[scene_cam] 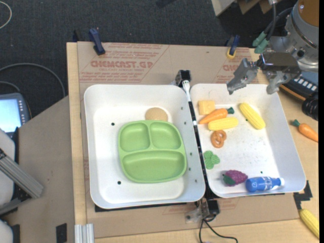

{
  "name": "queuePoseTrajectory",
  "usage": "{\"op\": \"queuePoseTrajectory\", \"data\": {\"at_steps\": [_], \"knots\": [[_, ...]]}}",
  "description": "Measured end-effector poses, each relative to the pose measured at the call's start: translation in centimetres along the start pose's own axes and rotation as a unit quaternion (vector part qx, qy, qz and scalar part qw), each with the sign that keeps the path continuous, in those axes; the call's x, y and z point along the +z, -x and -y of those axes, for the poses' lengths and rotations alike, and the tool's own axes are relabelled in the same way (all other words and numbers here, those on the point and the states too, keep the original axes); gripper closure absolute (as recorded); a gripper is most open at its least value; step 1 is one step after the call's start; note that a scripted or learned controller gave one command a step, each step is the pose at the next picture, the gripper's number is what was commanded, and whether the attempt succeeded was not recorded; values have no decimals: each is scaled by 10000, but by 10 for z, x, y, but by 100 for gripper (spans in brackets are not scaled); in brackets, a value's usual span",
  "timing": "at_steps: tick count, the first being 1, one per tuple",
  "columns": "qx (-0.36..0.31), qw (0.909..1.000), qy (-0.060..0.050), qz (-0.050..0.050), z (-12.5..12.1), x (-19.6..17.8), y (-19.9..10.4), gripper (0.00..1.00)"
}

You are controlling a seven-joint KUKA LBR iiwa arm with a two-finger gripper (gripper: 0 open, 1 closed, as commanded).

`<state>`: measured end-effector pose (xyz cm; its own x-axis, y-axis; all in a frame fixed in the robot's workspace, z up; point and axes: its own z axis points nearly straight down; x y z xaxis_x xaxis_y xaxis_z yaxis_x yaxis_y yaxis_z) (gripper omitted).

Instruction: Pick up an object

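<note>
A cardboard-topped bench (126,59) bears two white bins. In the right bin (283,135) a corn cob (251,116) lies nearest the gripper (258,83), whose fingers are spread with nothing between them, hovering over the bin's far edge. The descent should be centred across the cob's narrow width, clear of the carrot (213,116) and the cheese block (206,107) to its left.

A green divided plate (151,152) lies in the left bin (96,135), a tan round (156,114) behind it.
</note>
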<state>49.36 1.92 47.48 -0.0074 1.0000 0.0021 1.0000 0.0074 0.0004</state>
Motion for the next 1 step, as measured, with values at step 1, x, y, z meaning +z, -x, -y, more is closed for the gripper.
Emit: {"op": "queuePoseTrajectory", "data": {"at_steps": [1], "knots": [[67, 10000, 43, 30, -65, -38, 63, 0]]}}
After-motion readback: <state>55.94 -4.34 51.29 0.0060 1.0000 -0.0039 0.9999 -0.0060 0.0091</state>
